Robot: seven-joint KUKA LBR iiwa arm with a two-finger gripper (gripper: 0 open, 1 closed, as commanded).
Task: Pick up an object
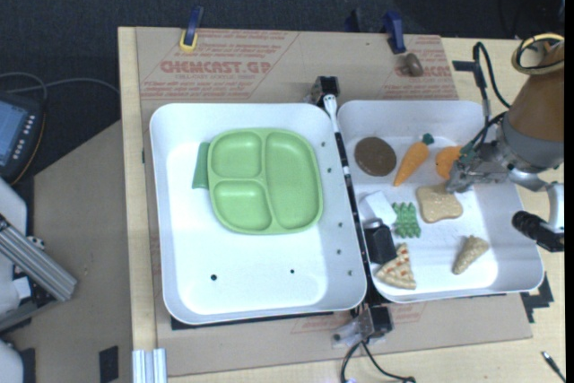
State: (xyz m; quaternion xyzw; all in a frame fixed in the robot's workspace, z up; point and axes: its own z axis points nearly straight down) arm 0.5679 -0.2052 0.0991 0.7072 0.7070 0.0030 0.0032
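The right bin [502,117] holds several toy foods: a brown round cookie [375,155], an orange carrot [413,161], a small orange piece [447,161], a beige toast-like piece [439,207], a green leafy piece [405,220], a pizza slice [397,267] and a beige cone-shaped piece [470,254]. My gripper [461,177] reaches in from the right and hangs low over the gap between the orange piece and the top edge of the beige piece. Nothing shows as lifted off the bin floor.
The left bin [179,265] bears a green divided plate [265,179]. A black object [378,240] lies by the divider between the bins. The arm's grey body with its orange band [538,117] stands over the right bin's far right side.
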